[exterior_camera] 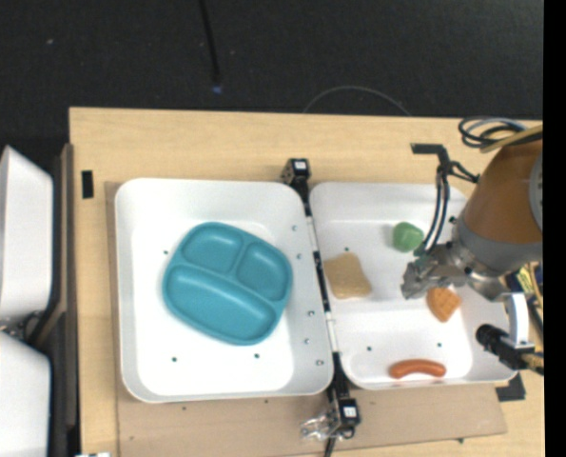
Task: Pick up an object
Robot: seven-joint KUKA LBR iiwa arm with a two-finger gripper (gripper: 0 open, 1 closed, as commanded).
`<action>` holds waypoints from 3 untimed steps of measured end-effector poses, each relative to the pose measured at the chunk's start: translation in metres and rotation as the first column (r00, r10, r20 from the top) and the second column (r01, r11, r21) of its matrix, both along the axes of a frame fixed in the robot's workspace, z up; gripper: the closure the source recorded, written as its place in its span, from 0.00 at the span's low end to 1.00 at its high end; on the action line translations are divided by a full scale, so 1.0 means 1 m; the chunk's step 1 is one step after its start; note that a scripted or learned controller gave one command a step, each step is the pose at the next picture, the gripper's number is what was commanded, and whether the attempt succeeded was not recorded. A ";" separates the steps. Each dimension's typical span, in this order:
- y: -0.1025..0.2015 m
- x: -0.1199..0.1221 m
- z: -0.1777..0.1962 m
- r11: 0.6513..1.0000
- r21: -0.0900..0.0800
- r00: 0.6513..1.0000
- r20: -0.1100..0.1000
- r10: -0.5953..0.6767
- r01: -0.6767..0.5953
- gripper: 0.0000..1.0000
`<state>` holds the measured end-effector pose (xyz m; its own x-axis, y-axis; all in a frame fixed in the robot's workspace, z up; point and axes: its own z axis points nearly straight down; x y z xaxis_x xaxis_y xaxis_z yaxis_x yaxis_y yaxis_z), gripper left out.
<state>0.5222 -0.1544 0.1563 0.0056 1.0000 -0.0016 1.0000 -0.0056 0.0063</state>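
Note:
The right bin (378,350) holds a tan slice of bread (346,277), a small green item (407,235), an orange lump (443,303) and a red-orange sausage (417,370). My gripper (423,280) hangs low over the right bin's right half, between the green item and the orange lump. Its metal tip sits right beside the orange lump, at the lump's upper left. The arm's orange band and grey wrist cover the bin's right edge above it.
The left bin (140,350) carries a teal divided plate (227,282). A black clamp (296,170) and a metal one (332,421) sit at the ends of the seam between the bins. Cables loop at the upper right.

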 end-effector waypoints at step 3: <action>0.062 -0.006 0.100 1.000 0.001 1.000 -0.004 0.012 -0.012 1.00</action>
<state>0.5162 -0.0927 0.2559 -0.0064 1.0000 -0.0004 1.0000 0.0064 0.0019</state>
